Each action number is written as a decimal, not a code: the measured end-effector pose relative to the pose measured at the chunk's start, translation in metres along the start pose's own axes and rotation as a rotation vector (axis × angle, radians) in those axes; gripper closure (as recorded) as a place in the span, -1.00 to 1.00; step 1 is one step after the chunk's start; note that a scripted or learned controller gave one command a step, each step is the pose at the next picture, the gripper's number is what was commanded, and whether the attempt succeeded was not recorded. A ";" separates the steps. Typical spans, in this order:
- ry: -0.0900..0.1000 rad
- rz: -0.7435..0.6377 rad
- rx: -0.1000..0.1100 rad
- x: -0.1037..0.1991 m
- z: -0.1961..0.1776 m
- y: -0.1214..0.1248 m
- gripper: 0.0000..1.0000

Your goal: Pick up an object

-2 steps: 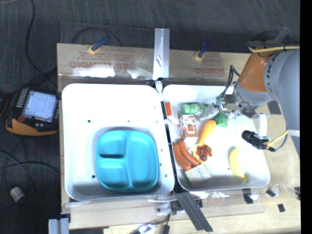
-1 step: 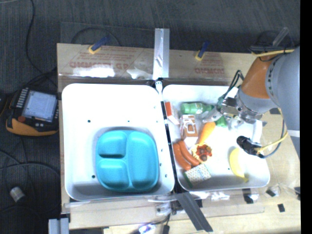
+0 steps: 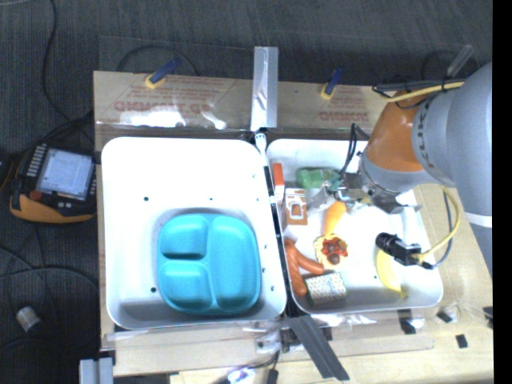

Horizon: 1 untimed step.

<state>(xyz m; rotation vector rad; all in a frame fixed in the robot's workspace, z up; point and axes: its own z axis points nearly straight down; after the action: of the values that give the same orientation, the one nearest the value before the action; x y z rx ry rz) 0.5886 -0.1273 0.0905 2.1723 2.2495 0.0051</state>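
Camera view from above: two white bins are seen side by side. The left bin (image 3: pixel 128 214) holds a blue divided tray (image 3: pixel 210 262), placed toward its near side. The right bin (image 3: pixel 424 290) is crowded with small things — a green object (image 3: pixel 316 176) at the far side, a carrot-like orange piece (image 3: pixel 334 217) near the middle, a red and yellow item (image 3: pixel 333 249), sausages (image 3: pixel 300 264) along the left wall, a grey block (image 3: pixel 326 288) and a banana (image 3: pixel 389 274) at the near side. The gripper (image 3: pixel 350 192) is lowered into the right bin, just beside the green object and the orange piece, probably because a pick is aimed there. Whether it is spread or pressed together cannot be told, and nothing can be seen held.
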 end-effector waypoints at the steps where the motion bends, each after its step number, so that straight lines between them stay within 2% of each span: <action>1: 0.005 0.000 0.000 0.002 -0.009 0.001 1.00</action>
<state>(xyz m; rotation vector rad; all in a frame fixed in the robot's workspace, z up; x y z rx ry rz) 0.5892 -0.1255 0.0997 2.1749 2.2521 0.0105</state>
